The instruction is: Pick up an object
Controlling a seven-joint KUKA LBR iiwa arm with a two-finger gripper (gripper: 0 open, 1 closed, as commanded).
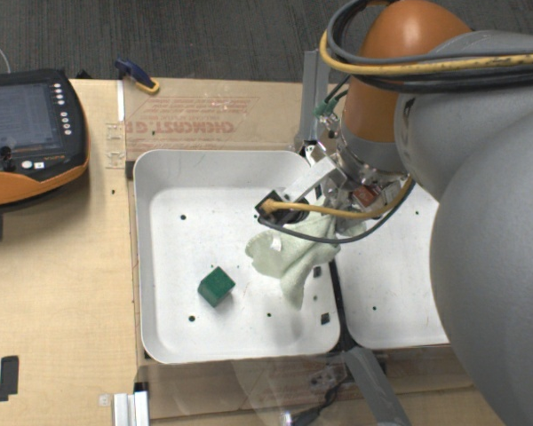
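Pale green cloth (295, 254) hangs crumpled just under the gripper (313, 213), which sits low over the right side of the left bin (160, 238), close to the wall it shares with the right bin (391, 309). The top of the cloth meets the gripper's underside and the rest droops down and spreads onto the bin floor, so it looks partly lifted; whether it is truly pinched cannot be told, since the wrist, a dark fitting and a tan hose (320, 209) cover the tip. The cloth is the likeliest thing being picked, and it lies mid-right in the left bin, with its lower corner touching the floor near the dividing wall. A small green block (216, 286) rests apart from it on the bin floor, toward the lower left, well clear of the arm (480, 202). Outside the bins, a control tablet (27, 136) sits on the bench at the far left, and a flat cardboard sheet (195, 122) lies behind the left bin. Several things could go wrong from here. If only a thin fold is caught, the cloth's own weight may pull it free as the arm rises. Its trailing end could also drag along the floor or snag on the dividing wall, tugging it out. A loose hose near the tip might catch the fabric too.
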